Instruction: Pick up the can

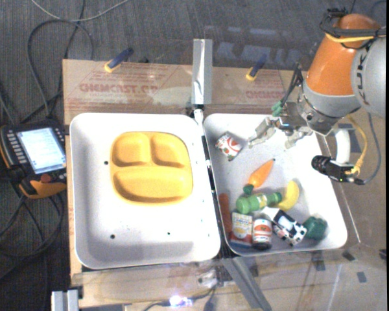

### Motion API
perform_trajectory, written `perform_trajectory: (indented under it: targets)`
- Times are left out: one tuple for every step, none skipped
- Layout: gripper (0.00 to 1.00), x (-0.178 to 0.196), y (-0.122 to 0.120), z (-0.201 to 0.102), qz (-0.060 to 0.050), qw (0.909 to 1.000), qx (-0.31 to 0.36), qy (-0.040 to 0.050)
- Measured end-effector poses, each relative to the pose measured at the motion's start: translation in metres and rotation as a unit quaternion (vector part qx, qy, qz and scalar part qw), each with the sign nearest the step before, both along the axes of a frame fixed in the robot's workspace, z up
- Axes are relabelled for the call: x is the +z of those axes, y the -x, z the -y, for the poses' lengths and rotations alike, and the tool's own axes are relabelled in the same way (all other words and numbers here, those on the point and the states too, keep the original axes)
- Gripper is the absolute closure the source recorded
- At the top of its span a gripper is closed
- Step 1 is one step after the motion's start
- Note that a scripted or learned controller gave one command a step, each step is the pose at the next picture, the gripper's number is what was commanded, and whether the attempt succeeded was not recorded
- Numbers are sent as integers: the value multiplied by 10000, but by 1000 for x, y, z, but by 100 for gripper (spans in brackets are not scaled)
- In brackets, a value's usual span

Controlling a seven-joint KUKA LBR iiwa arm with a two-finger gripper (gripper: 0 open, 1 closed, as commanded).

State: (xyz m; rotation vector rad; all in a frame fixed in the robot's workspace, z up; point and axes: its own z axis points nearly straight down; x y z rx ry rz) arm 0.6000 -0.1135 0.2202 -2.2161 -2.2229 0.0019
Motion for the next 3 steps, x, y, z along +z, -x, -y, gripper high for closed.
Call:
perform_trajectory:
  targets:
    - [0,-79,-39,-17,-5,9999,-157,19]
    - [0,-131,-61,-20,46,9927,-1203,8]
    - [100,-120,-62,-19,57,9928,-1199,26]
